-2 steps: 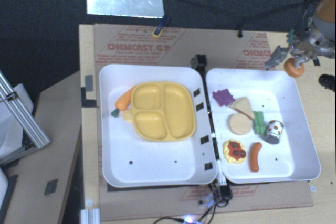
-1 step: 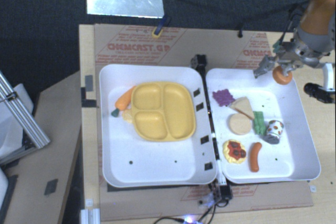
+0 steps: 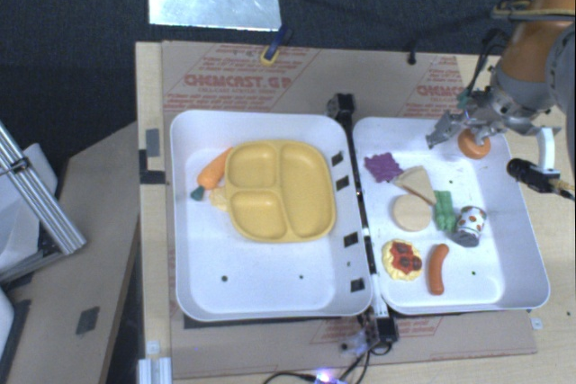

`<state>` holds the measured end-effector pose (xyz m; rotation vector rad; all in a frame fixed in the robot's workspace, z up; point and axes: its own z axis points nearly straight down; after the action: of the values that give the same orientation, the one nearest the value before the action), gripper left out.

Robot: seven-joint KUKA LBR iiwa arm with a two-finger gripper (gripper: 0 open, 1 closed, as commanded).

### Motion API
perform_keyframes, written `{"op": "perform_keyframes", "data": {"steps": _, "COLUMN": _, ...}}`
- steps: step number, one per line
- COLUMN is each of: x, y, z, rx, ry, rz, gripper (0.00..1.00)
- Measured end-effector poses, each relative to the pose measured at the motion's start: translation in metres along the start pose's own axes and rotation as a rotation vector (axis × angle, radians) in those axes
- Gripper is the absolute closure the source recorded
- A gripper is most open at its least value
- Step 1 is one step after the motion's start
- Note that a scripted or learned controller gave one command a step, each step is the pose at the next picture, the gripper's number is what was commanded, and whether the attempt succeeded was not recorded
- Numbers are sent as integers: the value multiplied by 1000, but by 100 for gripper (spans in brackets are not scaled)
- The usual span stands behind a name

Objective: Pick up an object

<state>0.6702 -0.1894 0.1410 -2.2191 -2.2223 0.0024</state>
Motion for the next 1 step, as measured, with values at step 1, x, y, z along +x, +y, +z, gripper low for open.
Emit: {"op": "perform_keyframes", "data": {"steps": 1, "x": 0, "y": -4, "z": 53, "rx": 26, "ry": 10, "rz": 2, "gripper": 0}}
